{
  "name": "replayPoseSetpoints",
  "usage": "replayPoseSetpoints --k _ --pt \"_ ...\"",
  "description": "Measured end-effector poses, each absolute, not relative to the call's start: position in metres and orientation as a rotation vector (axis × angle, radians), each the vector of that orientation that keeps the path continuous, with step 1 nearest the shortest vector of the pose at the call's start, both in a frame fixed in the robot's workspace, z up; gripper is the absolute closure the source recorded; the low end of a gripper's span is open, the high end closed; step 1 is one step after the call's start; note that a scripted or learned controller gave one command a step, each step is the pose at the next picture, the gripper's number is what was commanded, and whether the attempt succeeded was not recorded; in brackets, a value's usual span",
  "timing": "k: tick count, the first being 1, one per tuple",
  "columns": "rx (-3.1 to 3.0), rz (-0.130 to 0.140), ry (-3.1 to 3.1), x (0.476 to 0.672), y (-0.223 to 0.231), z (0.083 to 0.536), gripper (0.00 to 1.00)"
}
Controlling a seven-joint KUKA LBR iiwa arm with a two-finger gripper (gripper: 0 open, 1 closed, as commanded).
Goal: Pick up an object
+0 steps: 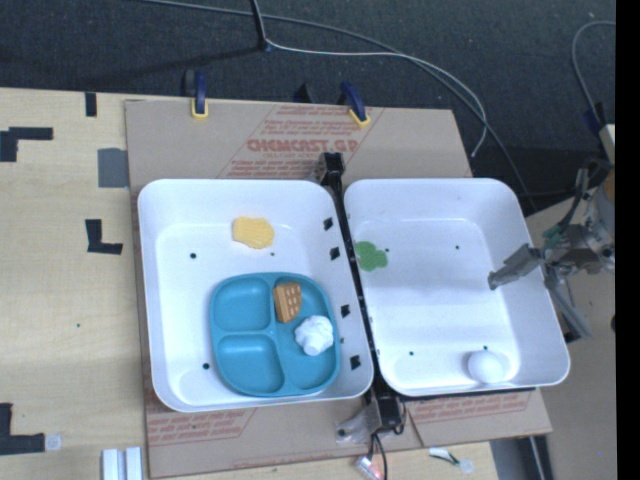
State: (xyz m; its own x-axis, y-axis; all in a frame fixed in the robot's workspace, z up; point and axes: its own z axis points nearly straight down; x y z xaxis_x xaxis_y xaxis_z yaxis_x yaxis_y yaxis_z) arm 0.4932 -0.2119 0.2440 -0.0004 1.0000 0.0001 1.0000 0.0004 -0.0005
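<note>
Fingers [510, 268] state unclear, tilted low over right bin [430, 200] right rim, reaching leftward

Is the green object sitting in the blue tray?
No, the green object lies on the right bin's floor; the blue tray is in the left bin.

Two bins sit side by side on a cardboard sheet [300, 138] laid over the bench [60, 298]. In the left bin [165, 218], a divided tray [245, 358] lies toward the near side; a waffle piece [287, 301] rests in its far right compartment and a crumpled ball [314, 335] lies on its right side just nearer than that. A flat round piece [253, 232] lies on the bin floor behind the tray. In the right bin [440, 203], a leafy piece [370, 256] lies by the left wall and an egg-like ball [488, 366] sits near the near right corner. The pincer [510, 268] reaches over the right rim. Two clamps [200, 96] stand at the sheet's far edge.
</note>
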Motion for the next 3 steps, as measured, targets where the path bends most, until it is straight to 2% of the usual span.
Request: replayPoseSetpoints --k 1,2,3 --pt "-2.22 -0.006 -2.229 0.485 -0.169 0.306 0.0" --pt "-2.218 -0.005 -2.229 0.499 -0.127 0.351 0.0" --pt "-2.218 -0.007 -2.23 0.522 -0.059 0.435 0.0"
